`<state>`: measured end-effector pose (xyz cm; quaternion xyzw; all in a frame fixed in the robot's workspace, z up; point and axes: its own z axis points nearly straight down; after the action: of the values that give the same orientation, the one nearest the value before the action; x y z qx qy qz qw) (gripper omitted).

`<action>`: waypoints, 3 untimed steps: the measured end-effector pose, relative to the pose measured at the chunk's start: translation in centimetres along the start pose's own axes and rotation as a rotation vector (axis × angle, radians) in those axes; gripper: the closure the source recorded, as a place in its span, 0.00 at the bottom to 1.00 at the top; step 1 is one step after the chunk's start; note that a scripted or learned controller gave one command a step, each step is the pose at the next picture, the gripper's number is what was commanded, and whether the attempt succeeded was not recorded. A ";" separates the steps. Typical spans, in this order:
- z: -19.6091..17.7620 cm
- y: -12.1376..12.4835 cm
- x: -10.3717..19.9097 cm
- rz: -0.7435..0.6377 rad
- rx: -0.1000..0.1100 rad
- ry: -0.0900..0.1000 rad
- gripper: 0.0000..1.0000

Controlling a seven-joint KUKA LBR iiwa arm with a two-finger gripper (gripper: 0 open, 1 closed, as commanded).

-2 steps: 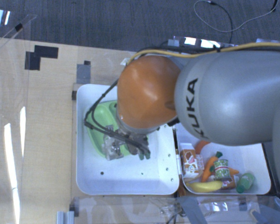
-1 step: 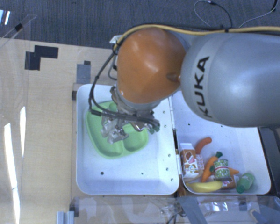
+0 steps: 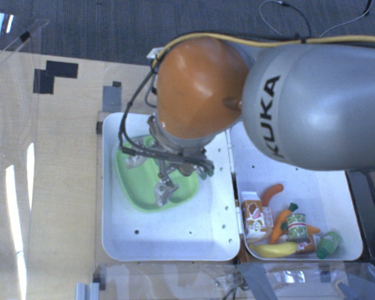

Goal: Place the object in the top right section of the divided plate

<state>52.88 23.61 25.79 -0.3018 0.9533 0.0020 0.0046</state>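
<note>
Two bins share the tabletop, and the claw hangs over the green divided plate for placing; its grip I cannot tell.

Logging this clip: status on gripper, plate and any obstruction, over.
Gripper low over green divided plate in left bin; grasp unclear. Toy foods, banana and carrot, in right bin. Arm hides plate's upper part.

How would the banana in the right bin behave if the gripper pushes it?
The banana is curved and smooth, so it would probably pivot or slide rather than roll. It lies against the carrot and the bin's front wall, so a push may jam it or move its neighbours.
</note>
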 end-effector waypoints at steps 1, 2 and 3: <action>-1.1 0.0 -0.3 0.005 -0.001 -0.009 1.00; 2.7 1.5 2.1 -0.438 -0.002 0.003 1.00; -14.9 1.6 3.6 -0.448 0.000 -0.001 1.00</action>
<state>48.86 22.74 40.67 -0.5060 0.8625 0.0009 0.0055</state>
